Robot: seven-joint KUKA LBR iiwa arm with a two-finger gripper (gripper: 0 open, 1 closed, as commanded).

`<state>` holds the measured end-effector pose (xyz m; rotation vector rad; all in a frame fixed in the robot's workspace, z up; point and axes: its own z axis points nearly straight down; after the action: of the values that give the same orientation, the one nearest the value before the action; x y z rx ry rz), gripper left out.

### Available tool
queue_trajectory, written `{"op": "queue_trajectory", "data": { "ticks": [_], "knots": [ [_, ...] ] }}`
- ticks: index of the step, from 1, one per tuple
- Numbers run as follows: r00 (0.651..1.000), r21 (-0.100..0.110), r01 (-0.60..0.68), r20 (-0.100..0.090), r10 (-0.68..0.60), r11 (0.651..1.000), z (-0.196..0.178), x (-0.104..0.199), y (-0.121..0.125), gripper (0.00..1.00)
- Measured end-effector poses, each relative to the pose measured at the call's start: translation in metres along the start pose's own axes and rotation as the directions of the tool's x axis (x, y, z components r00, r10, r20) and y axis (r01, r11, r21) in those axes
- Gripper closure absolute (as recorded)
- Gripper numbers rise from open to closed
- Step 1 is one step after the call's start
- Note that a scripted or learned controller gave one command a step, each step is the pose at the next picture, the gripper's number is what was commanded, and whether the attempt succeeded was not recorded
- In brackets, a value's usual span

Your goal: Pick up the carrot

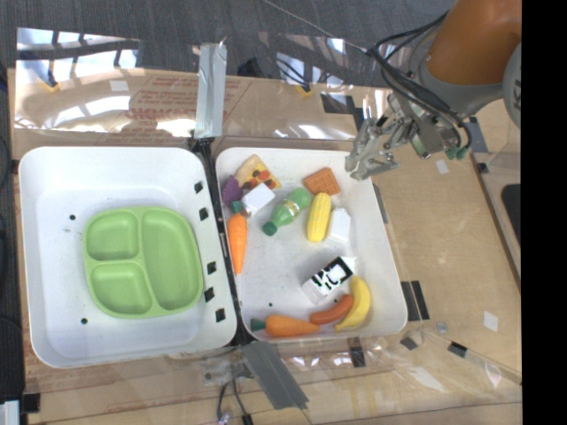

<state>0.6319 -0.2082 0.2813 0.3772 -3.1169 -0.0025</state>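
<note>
Carrot (237, 243) beside unreadable black-and-white labelled box (329, 278).

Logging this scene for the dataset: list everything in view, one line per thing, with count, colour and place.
left bin: 1, white, left half of the bench
divided plate: 1, light green, inside the left bin
right bin: 1, white, beside the left bin
carrot: 2, orange; one along the right bin's left wall, another at its front edge
bottle: 1, green, centre of the right bin
corn: 1, yellow, right of the bottle
banana: 1, yellow, front right corner
sausage: 1, red, touching the banana
pizza slice: 1, yellow-orange, back left
cracker: 1, orange, back
black-and-white block: 1, above the banana
arm: 1, grey and orange, top right
gripper: 1, grey, over the right bin's back right corner
</note>
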Motion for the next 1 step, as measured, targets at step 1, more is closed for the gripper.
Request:
{"op": "queue_trajectory", "data": {
  "ticks": [1],
  "knots": [
    [0.998, 0.003, 0.063, 0.003, -0.063, 0.998, -0.0071, 0.0816, 0.0174, 1.0]
  ]
}}
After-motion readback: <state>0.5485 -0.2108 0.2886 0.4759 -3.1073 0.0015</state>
